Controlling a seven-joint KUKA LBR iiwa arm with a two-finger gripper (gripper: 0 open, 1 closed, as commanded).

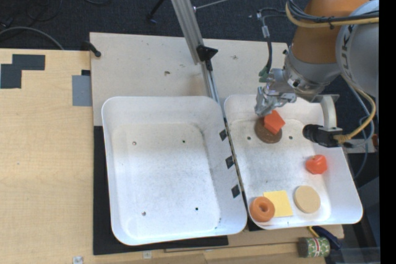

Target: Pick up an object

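Hovering just above the orange block point(274, 122), which sits on a brown disc point(268, 133) in the right bin point(346, 210), the gripper point(270, 103) should descend centred & straight, though I cannot tell if fingers are open or closed.

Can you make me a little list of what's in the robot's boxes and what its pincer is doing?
left bin: no toys seen in it
right bin: holds all the toys
orange block: at the pincer's tip, over a brown disc
pincer: down at the block; grip cannot be judged
red knobbed piece: right side of bin
orange ring: front, touching a yellow square
tan disc: right of the square
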